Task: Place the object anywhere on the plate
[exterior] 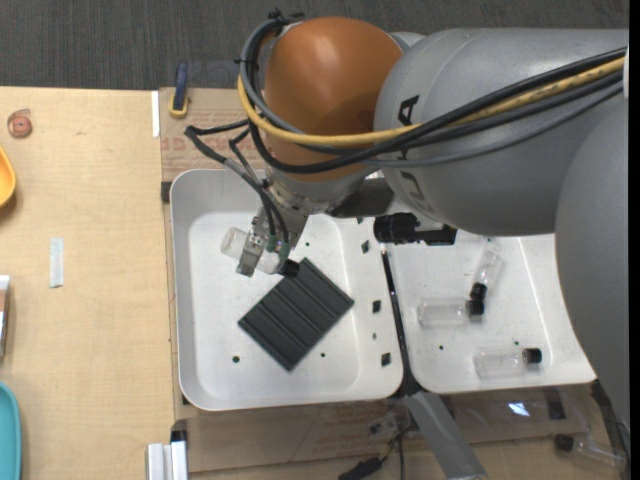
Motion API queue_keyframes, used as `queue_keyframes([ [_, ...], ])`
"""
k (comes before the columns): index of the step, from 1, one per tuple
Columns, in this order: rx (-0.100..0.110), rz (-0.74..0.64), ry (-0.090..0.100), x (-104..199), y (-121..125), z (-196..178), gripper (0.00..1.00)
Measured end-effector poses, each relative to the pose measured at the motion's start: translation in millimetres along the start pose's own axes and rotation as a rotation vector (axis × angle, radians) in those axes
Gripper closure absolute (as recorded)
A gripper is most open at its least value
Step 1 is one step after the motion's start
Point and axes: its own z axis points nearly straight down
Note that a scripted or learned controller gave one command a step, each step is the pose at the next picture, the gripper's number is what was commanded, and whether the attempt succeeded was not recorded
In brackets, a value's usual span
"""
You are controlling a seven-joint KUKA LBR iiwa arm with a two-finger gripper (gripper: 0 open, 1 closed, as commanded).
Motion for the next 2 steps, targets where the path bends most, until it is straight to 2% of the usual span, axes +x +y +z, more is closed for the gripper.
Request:
queue_keyframes([
  [1, -0.001, -0.02, -0.002, -51.6, 23.3, 12.4, 1.0],
  [2, -0.001, -0.02, -0.003, -51.6, 23.5, 12.2, 0.0],
])
